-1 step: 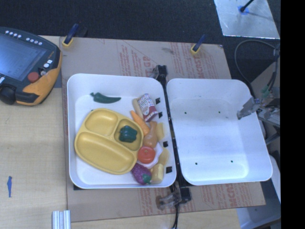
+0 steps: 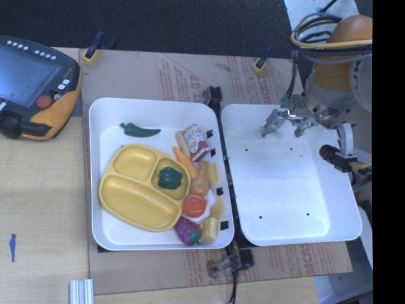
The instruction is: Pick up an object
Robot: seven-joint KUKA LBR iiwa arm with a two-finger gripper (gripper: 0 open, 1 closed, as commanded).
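You'll find little here that can be read. The flat brown cardboard sheet point(image 2: 158, 81) under the two bins carries faded red printing — rows of lettering along its edges — but it is too faint and small to make out. The small red-and-white wrapped packet point(image 2: 196, 141) in the left white bin point(image 2: 104, 116) bears a label, also illegible. The grey and orange handheld control pendant point(image 2: 35, 87) shows a dark screen — no characters readable.

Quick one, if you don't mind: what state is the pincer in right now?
Pincer: open, nothing between its fingers, above the right bin near its far edge.
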